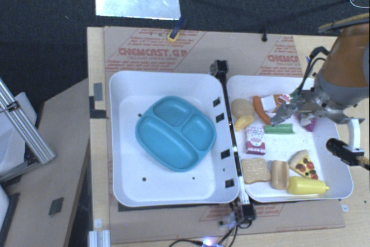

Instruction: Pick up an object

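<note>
The gripper [284,114] hangs low in the right bin [341,173], just above a green bean-like stick [278,129] whose long axis runs left-right. An orange toy carrot [261,110] lies just left. Whether the jaws are wide or narrow, I cannot tell; probably nothing is held.

Arm [347,66] cropped at right edge

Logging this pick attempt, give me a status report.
Gripper low in right white bin, fingers over green stick. Nothing visibly held. Orange sausage and red-white packet crowd it.
</note>
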`<state>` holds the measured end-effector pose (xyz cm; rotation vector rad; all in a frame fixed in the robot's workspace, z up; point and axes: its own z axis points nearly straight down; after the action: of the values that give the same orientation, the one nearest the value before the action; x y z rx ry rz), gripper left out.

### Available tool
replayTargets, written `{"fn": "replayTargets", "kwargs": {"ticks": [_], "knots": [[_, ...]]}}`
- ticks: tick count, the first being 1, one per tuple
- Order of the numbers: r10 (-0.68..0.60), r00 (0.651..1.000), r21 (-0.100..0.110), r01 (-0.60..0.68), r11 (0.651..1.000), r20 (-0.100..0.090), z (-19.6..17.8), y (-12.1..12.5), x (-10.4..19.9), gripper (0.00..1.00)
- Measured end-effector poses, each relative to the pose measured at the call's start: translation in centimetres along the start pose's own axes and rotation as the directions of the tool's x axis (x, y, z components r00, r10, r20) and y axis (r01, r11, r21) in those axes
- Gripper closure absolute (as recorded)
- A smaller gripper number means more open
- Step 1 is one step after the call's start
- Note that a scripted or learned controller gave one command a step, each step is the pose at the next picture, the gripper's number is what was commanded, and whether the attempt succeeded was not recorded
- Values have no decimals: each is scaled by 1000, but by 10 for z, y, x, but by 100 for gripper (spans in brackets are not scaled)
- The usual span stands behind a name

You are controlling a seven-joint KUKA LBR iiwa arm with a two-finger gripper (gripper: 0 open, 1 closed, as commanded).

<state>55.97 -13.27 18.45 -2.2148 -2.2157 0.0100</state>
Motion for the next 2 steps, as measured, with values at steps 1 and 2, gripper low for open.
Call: {"fn": "replayTargets", "kwargs": {"ticks": [1,2], "knots": [[-2,1000,-12,2,1000,2,-6,3,0,0],[-1,1000,-8,1,1000,1,41,-2,-7,0]]}}
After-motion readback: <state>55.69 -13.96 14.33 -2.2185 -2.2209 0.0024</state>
